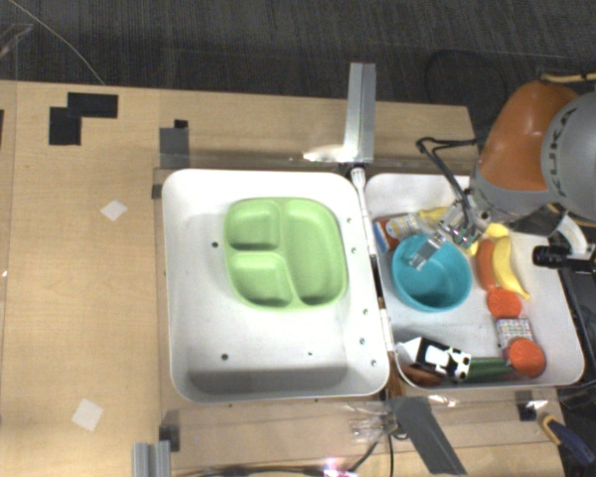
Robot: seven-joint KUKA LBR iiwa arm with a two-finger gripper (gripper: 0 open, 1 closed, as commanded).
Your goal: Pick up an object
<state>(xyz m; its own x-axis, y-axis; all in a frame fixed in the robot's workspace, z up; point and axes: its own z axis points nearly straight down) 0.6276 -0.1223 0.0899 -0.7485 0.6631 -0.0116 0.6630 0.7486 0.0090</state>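
Tool (439, 243) sits low over the blue bowl (433, 273) in the right bin (566, 351), near the bowl's upper rim; I can't tell how it is set from up here. I'd judge the bowl light, stiff plastic, probably slick, so I'd pinch its thin rim rather than the body. The banana (499, 263) lies just beside the bowl. The green tray (283, 252) rests in the left bin (194, 296) on my worktop (70, 296).
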